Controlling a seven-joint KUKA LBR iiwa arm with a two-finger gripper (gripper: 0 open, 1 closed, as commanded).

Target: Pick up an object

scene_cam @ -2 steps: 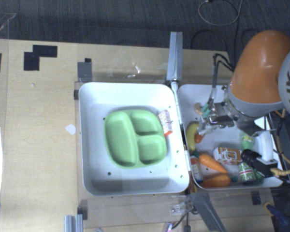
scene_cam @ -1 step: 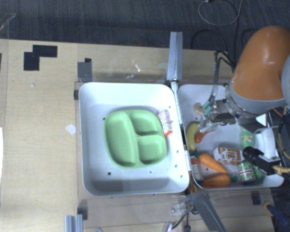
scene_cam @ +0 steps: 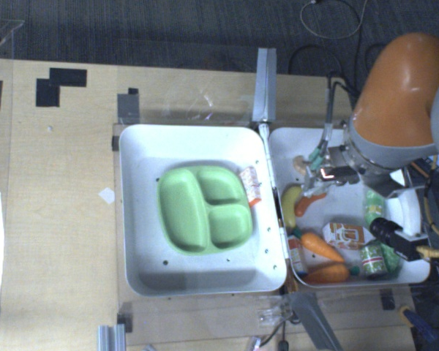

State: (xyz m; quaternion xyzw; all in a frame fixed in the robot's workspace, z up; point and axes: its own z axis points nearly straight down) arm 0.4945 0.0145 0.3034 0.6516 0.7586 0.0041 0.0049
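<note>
Gripper (scene_cam: 316, 172): low inside the right bin (scene_cam: 278, 152), near its left wall; finger opening cannot be told, and no object is visibly held.
Nearest objects: a yellow banana-shaped item (scene_cam: 290, 199) and a small orange-brown piece (scene_cam: 306, 203) lie just below the gripper.
Other objects: an orange carrot (scene_cam: 322, 247), a white carton (scene_cam: 345, 235) and a green can (scene_cam: 374, 258) crowd the near end of the bin.
Left bin (scene_cam: 139, 269): holds a green compartment tray (scene_cam: 203, 209), with a small packet (scene_cam: 250, 184) at its right edge.
Worktop (scene_cam: 51, 210): carries both bins side by side.
</note>
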